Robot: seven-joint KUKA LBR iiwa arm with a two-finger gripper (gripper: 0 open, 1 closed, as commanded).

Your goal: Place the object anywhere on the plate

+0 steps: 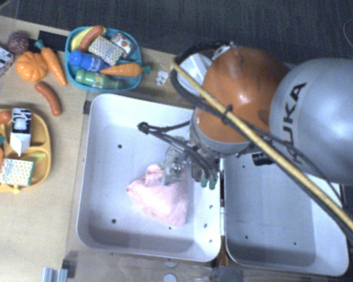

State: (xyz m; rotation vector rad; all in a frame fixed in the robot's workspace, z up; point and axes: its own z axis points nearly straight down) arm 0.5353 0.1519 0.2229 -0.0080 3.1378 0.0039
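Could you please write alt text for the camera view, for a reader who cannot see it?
A grey and orange robot arm reaches from the right over the left white bin, its tool just above a pink plate lying in that bin. Toy foods fill a blue bowl and a yellow tray at left.

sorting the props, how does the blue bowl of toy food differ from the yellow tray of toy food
The blue bowl of toy food is rounder and smaller; the yellow tray of toy food is wider and flatter. The bowl sits at the bench's far edge, just beyond the left white bin; the tray sits nearer the camera, to that bin's left. Both hold an orange toy carrot and small printed boxes, and both stand outside the bins.
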